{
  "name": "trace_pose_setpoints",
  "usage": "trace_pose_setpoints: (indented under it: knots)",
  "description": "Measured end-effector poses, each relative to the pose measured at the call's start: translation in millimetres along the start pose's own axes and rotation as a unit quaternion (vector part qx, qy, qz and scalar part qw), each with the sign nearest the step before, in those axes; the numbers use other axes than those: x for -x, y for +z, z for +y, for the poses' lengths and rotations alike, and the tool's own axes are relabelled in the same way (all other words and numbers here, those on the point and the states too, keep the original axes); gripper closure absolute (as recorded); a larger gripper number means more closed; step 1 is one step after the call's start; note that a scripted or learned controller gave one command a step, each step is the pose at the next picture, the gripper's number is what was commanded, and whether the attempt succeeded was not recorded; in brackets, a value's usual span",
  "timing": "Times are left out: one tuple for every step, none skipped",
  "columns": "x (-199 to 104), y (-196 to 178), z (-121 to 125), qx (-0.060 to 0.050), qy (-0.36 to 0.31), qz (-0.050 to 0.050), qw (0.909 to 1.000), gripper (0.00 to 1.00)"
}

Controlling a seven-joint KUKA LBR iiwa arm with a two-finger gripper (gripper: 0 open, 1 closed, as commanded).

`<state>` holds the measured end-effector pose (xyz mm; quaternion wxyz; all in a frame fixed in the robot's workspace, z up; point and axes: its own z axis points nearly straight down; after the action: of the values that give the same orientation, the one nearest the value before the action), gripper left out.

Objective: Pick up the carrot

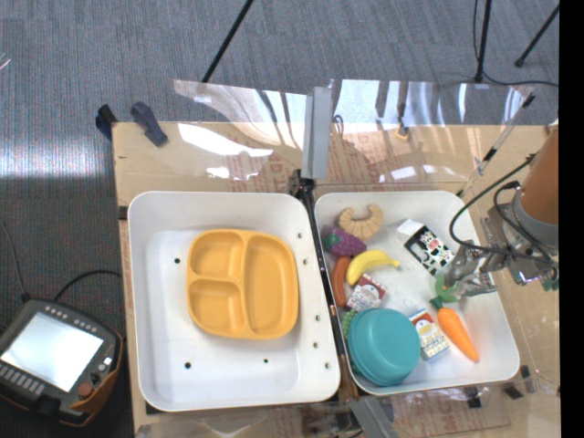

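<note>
The orange carrot (458, 333) lies in the right bin (497, 359), near its right wall, pointing down-right, with its green leafy top (444, 291) at the upper left end. My gripper (467, 277) reaches in from the right and hovers just over that leafy top. Its fingers look open, and the carrot still rests on the bin floor.
The right bin also holds a teal bowl (383, 345), a small carton (427, 333), a black-and-white box (427, 247), a banana (370, 263), a croissant (360, 219) and grapes (342, 240). A yellow divided plate (244, 283) lies in the left bin (155, 336).
</note>
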<state>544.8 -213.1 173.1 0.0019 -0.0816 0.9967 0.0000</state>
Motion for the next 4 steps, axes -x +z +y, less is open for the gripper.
trace_pose_setpoints:
  knots:
    - [-61.9, 52.9, 13.5, 0.003, -0.094, 0.003, 0.9956, 1.0]
    - [-30.9, -51.6, 71.8, -0.002, -0.075, -0.005, 0.9972, 1.0]
    - [-32.1, 14.8, 43.3, 0.004, -0.247, 0.003, 0.969, 1.0]
    - [-43.4, 39.0, 45.8, 0.003, -0.389, 0.002, 0.9214, 1.0]
